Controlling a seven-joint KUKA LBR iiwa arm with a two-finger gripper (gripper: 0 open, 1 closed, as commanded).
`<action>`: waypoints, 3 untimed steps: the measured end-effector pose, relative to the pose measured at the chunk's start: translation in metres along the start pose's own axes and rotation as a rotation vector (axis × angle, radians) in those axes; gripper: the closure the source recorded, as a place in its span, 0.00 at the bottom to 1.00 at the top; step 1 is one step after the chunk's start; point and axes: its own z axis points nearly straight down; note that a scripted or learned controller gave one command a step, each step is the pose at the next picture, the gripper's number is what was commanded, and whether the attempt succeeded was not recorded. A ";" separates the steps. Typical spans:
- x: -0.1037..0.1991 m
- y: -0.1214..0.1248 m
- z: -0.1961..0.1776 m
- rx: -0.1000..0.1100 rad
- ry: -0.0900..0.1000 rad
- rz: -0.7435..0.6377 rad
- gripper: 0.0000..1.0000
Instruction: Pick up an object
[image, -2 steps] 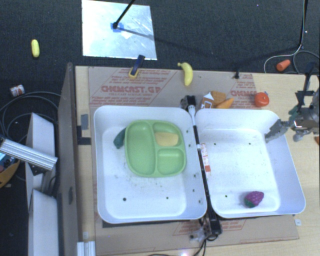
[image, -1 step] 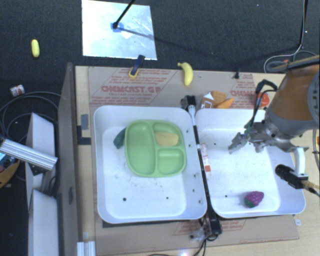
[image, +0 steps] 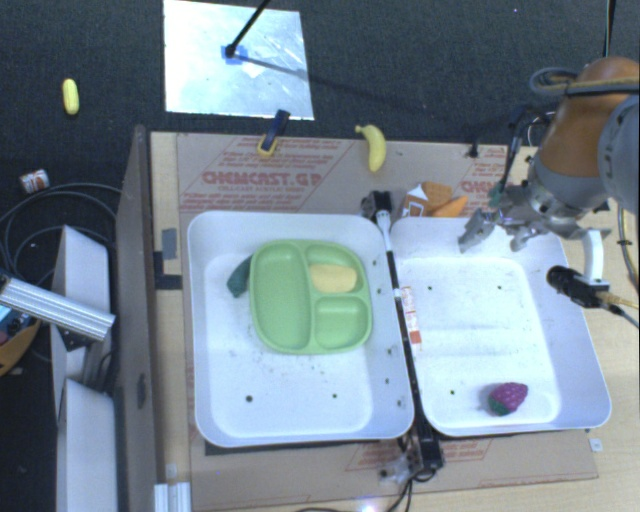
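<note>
Nothing is picked up yet: the claw (image: 497, 228) hangs spread and empty over the far edge of the right white bin (image: 575, 340), well apart from the small purple-pink berry-shaped toy (image: 507, 397) near that bin's near edge.

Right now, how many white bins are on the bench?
2. The left bin holds a green divided plate; the right bin holds a purple berry-like toy. They stand side by side.
</note>
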 end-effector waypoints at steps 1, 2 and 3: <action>0.024 -0.023 -0.023 0.008 0.003 0.001 0.00; 0.076 -0.036 0.007 0.011 0.005 -0.002 0.00; 0.066 -0.054 0.005 0.010 0.003 0.006 0.00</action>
